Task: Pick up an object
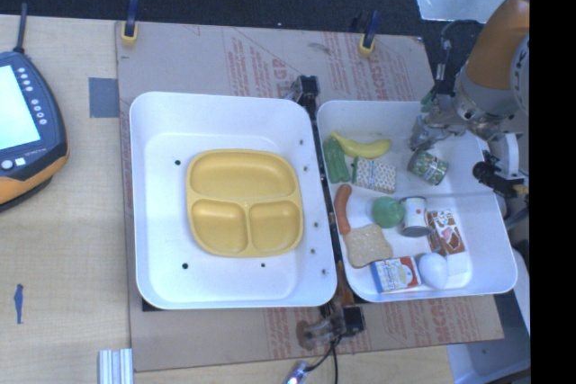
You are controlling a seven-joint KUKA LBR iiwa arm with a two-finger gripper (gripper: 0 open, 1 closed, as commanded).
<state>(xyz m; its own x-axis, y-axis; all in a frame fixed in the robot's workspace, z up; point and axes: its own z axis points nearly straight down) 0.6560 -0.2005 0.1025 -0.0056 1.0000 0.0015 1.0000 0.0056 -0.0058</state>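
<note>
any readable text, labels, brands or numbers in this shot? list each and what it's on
None can be read for certain.
Cardboard sheet: red printed lettering, too faint and blurred to read.
Carton: label blurred.
Packet: print blurred.
Can, by the tool: label too small.
Pendant: screen and buttons, no legible characters.

I see a small green-labelled tin can (428, 166) lying tilted on its side near the back of the right white bin (504, 270) — just below the pincer (430, 132), though I can't tell whether they touch. Its silver end faces right. A patterned packet (373, 174) lies to its left, apart.
</note>
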